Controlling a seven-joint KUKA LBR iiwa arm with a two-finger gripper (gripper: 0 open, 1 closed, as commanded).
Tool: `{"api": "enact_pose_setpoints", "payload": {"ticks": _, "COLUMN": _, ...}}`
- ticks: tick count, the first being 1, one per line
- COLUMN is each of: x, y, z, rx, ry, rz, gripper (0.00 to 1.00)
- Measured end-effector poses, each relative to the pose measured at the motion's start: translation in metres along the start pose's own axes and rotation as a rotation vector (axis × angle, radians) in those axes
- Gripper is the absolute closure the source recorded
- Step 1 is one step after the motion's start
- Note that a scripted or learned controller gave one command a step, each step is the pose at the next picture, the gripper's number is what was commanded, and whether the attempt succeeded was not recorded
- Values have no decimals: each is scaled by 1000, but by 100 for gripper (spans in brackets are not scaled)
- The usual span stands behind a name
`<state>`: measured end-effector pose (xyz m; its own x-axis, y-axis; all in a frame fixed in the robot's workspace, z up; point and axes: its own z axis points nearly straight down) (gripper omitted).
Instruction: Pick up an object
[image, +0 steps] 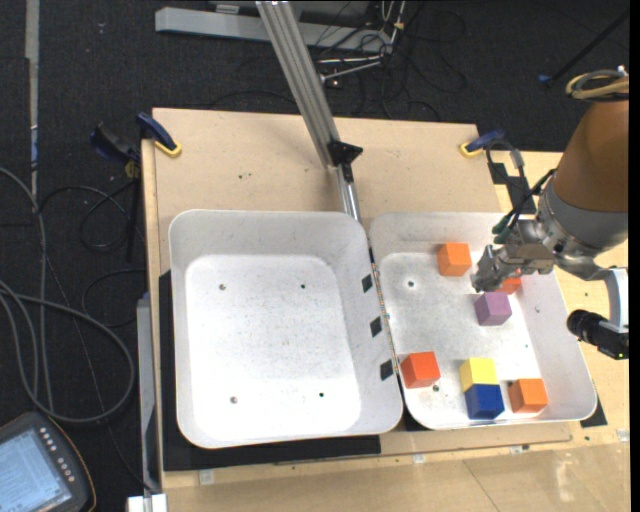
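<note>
Tool (492, 280) low in the right shallow white bin (572, 400), just above a small purple cube (493, 308) (finger state impossible to tell). Red block (511, 285) partly hidden beside it. Nearby: orange cube (454, 259); along the front wall, orange (420, 369), yellow (478, 373), blue (484, 401), orange (528, 395) blocks.

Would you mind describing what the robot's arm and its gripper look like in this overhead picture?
The arm is a thick, rounded grey body with a broad orange band above the wrist. Black cables run alongside it toward the tool. The gripper is a compact dark grey metal assembly, much narrower than the arm.
</note>
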<state>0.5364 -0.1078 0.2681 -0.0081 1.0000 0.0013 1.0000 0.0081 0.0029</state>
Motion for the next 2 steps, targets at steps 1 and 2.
{"api": "enact_pose_setpoints", "payload": {"ticks": 1, "x": 47, "y": 0, "z": 4, "rx": 3, "ry": 0, "rz": 1, "gripper": 100}}
{"api": "enact_pose_setpoints", "payload": {"ticks": 2, "x": 105, "y": 6, "z": 1, "rx": 2, "ry": 0, "rz": -1, "gripper": 100}}
